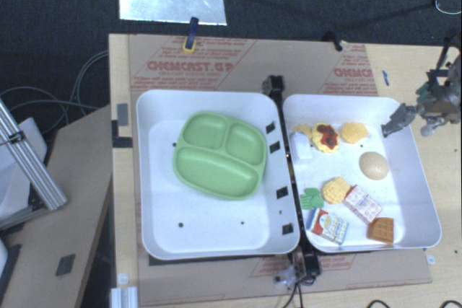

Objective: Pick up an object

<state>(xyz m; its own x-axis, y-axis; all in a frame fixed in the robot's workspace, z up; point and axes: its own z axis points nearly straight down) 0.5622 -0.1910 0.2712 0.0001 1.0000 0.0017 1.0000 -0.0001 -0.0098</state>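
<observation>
1. You have two white bins side by side on the desk (238, 58); the left bin (155, 155) holds a green divided plate (219, 154).
2. The right bin (415, 177) carries the small food pieces: a beige egg-like lump (374, 165), a yellow waffle-like round (354, 132), a yellow-and-red piece (324, 136), a white block (301, 148), a yellow corn-like piece (336, 190), green leaf (312, 198), two printed packets (362, 203) (330, 226) and a brown square (381, 229).
3. The hand (408, 119) sits over the right bin's far right rim, near the waffle round; you cannot tell its finger state.
</observation>
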